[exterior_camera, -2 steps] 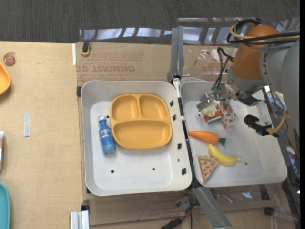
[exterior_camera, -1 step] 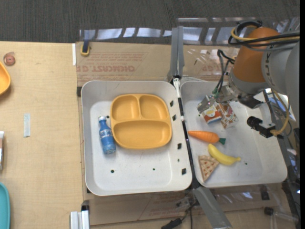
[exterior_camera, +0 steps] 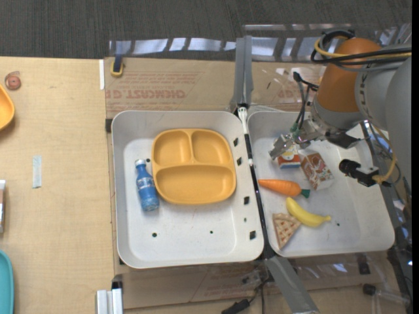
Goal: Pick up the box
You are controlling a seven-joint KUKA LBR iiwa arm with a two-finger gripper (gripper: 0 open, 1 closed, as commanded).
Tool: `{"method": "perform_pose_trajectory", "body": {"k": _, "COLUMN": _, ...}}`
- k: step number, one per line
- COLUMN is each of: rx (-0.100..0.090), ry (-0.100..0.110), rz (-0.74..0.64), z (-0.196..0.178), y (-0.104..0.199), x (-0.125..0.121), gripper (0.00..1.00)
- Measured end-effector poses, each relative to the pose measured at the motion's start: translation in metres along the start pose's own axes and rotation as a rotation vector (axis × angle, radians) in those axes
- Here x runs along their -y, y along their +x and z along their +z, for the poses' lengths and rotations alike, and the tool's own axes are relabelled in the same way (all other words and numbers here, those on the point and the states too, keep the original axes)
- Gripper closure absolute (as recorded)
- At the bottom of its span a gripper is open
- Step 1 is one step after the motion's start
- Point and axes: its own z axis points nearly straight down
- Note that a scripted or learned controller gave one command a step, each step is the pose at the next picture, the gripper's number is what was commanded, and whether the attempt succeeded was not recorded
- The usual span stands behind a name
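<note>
A small white and orange box [exterior_camera: 288,161] stands in the right bin [exterior_camera: 366,241] near its far left corner. A red and white patterned box [exterior_camera: 316,171] lies tilted right beside it. My gripper [exterior_camera: 286,145] hangs just over the top far edge of the small box, at or very near touching it. The arm comes down to it from the upper right. Nothing is visibly lifted off the bin floor.
In the right bin lie a carrot [exterior_camera: 280,187], a banana [exterior_camera: 308,214] and a pizza slice [exterior_camera: 285,229], all nearer than the boxes. The left bin [exterior_camera: 190,241] holds a yellow divided plate [exterior_camera: 194,165] and a blue bottle [exterior_camera: 146,185]. A divider [exterior_camera: 249,175] separates the bins.
</note>
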Motion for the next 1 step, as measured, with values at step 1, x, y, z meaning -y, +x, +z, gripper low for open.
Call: {"method": "perform_pose_trajectory", "body": {"k": 1, "rx": 0.0, "ry": 0.002, "rz": 0.001, "z": -0.0082, "y": -0.0004, "x": 0.0006, "gripper": 1.0}}
